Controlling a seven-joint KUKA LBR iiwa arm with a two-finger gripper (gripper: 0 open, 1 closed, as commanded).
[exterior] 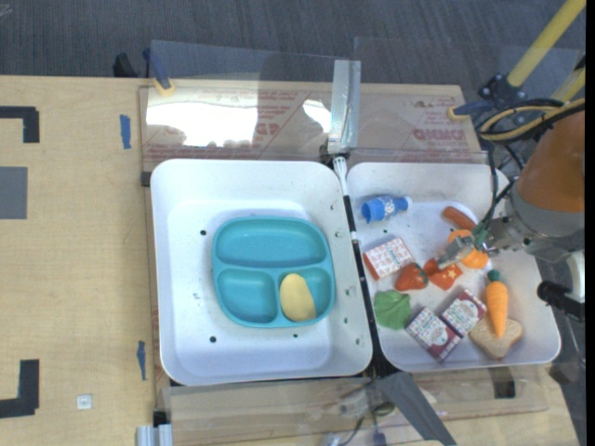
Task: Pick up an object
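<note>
The arm [548, 179] comes in from the right and its gripper [462, 247] hangs low over the right bin [423, 179], just above the toys in the middle of it. The fingers are too small and too mixed with the toys to read, so I cannot tell if they are apart or together, and nothing is clearly seen between them.

All places below are given relative to the gripper. A small orange piece [475, 259] lies just beside it to the right, maybe touching. A red-orange sausage [457, 217] lies just behind it, toward the far wall. A red strawberry [410, 277] and a small red piece [444, 275] are just in front of it and to the left. A printed card box [387, 256] is to the left, and a blue bottle [384, 208] lies on its side further left and behind. A green leaf [392, 309] is in front and left. Two more printed boxes [446, 323] lie in front, with a carrot [496, 305] and a bread slice [495, 340] in front and right.

Well to the left is the left bin [177, 249], which holds a teal tray [270, 244] with a yellow lemon [297, 297] in its near right compartment
</note>
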